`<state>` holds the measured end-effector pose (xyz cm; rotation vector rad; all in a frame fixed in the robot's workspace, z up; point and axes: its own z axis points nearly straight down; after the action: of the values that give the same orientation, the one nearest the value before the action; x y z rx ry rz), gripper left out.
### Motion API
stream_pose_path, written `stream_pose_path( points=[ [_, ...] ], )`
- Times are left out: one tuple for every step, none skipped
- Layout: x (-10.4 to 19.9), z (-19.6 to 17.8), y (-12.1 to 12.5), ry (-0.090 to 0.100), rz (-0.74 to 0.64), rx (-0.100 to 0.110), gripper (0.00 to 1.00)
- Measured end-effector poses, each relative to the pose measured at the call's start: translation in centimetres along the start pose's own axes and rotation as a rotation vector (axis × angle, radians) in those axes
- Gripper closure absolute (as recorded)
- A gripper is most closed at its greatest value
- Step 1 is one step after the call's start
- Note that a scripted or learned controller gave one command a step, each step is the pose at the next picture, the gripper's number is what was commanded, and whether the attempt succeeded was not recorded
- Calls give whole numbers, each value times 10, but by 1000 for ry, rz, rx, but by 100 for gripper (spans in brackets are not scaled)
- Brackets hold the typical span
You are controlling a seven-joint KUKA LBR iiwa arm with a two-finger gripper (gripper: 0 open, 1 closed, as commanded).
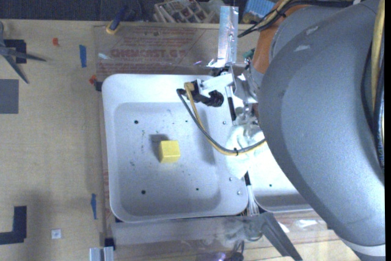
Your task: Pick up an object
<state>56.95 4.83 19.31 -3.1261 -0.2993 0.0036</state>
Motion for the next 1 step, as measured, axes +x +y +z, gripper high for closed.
stream_pose_path(
  points=[
    [27, -14, -18, 2, -5, -1, 100]
  ],
)
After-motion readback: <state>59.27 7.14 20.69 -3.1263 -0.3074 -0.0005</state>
